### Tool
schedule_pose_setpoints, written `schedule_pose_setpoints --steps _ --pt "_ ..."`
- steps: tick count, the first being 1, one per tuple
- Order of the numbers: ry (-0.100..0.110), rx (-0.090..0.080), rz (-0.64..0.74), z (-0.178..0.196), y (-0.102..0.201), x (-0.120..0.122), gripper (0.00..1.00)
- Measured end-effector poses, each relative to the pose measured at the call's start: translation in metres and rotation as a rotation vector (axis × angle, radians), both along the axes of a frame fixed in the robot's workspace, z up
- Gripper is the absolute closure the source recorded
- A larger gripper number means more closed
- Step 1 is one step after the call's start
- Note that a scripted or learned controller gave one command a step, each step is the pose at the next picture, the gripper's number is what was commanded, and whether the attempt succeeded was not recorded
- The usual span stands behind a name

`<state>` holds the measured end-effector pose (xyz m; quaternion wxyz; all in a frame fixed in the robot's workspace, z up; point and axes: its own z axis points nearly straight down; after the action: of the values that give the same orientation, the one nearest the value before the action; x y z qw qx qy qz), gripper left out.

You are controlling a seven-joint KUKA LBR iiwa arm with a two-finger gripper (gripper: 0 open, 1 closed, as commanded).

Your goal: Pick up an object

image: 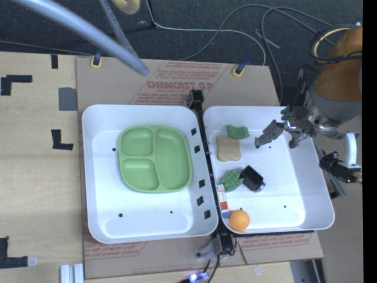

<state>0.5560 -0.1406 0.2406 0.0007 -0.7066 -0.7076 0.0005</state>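
Two shallow white bins are shown side by side on the bench. The left bin (97, 158) holds a green divided tray (156, 158); the right bin (306, 199) holds the candidate objects for picking. These are clustered toward the bin's left wall: a small green leafy piece (238, 132) at the top, a tan bread-like slice (228, 148) just below it, a second green piece (231, 180) touching a black block (252, 178), a slim red-and-white item (222, 197) against the divider, and an orange ball (239, 220) at the lower edge. The arm (339, 81) is seen at the right of the frame, with the gripper (272, 134) held above the upper middle of the right bin, apart from every object; nothing is seen between its fingers, and whether they are apart or together cannot be told. No object is judged to be lifted yet. Several failures are to be expected: the ball may be rolled away by contact, the touching green piece and black block may be nudged together, and items against the divider may be left unreachable on one side.
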Motion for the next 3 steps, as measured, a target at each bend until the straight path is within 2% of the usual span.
schedule_pose_setpoints --steps 2,3 --pt "0.006 0.000 -0.001 -0.127 -0.004 -0.002 0.00" --pt "-0.002 -0.002 -0.001 -0.157 -0.004 -0.002 0.00"
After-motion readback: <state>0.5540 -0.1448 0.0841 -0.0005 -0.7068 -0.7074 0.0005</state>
